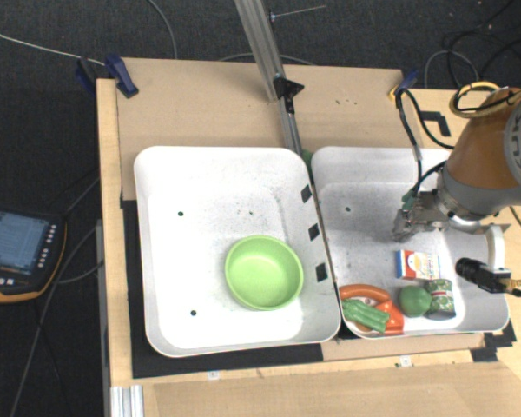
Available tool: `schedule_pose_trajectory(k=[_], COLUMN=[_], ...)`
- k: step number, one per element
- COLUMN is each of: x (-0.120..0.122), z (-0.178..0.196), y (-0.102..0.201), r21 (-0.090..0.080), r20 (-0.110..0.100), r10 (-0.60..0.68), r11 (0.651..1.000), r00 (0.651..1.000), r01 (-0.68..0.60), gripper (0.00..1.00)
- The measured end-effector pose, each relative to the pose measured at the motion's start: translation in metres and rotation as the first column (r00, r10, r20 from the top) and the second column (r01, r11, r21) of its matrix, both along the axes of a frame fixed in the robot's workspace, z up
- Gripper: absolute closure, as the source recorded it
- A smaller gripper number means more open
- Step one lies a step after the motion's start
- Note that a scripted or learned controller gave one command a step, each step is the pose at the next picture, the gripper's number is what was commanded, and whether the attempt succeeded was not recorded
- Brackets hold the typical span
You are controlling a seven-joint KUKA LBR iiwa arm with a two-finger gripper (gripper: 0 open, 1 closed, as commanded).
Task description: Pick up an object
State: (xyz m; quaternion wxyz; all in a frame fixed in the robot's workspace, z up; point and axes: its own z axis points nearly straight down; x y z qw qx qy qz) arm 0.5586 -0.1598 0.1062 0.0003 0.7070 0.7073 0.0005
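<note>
My gripper (408, 224) hangs low over the middle of the right bin (365, 189), under the orange wrist band. Nothing shows between its fingers. Just below it lies a small white, red and blue carton (417, 264). Further toward the bin's front edge sit a green ball (413, 300), a green can (441, 298) and an orange and green toy (369, 309). A light green bowl (262, 272) rests in the left bin (200, 198), near its front right.
A metal pole (265, 42) slants down from the top to the seam between the bins. A black camera-like part (479, 274) sticks out beside the arm at the right bin's edge. A handheld pendant (17, 250) lies off the bench at left.
</note>
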Motion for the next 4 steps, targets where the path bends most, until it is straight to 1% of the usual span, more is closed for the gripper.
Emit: schedule_pose_trajectory(k=[2,3,4], x=[0.009,0.009,0.002], z=[0.086,0.111,0.117], y=[0.003,0.003,0.044], r21=[-0.001,-0.001,0.001], r20=[0.002,0.002,0.0], r10=[0.0,0.0,0.003], r11=[1.0,1.0,1.0], r00=[1.0,1.0,1.0], r01=[0.0,0.0,-0.003], gripper=[1.0,1.0,1.0])
